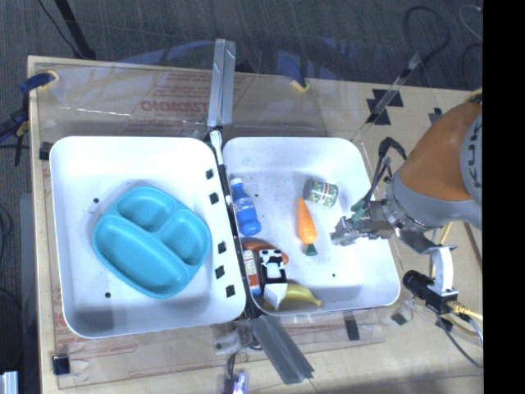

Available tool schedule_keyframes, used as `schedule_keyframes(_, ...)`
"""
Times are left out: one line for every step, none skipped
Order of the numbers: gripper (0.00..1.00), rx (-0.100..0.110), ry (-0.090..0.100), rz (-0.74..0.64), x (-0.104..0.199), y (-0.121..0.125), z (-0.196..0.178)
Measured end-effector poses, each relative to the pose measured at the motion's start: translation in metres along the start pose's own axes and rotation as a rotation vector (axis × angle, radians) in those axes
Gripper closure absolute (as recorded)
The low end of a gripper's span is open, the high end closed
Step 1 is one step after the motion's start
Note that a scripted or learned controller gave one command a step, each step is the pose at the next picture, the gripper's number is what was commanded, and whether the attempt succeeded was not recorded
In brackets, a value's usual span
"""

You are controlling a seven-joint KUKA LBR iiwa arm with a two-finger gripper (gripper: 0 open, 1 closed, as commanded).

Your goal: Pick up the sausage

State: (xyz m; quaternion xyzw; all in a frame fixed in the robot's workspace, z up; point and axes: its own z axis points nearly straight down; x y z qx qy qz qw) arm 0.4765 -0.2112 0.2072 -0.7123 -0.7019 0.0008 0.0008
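Observation:
The sausage [259,245] is a short red-brown piece lying near the left wall of the right bin [344,150], partly tucked behind a black-and-white carton [271,265]. My gripper [346,231] hangs over the right side of that bin, just right of the orange carrot [306,222] and well to the right of the sausage. Nothing can be seen held in it.
A blue bottle [244,209] lies above the sausage, a green-labelled can [321,192] sits at the back, and a banana [297,296] rests at the front edge. The left bin [74,302] holds a blue divided plate [152,239].

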Motion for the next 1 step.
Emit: schedule_keyframes(1.00, 0.001, 0.001, 0.138, 0.0018, 0.0260, -0.0280)
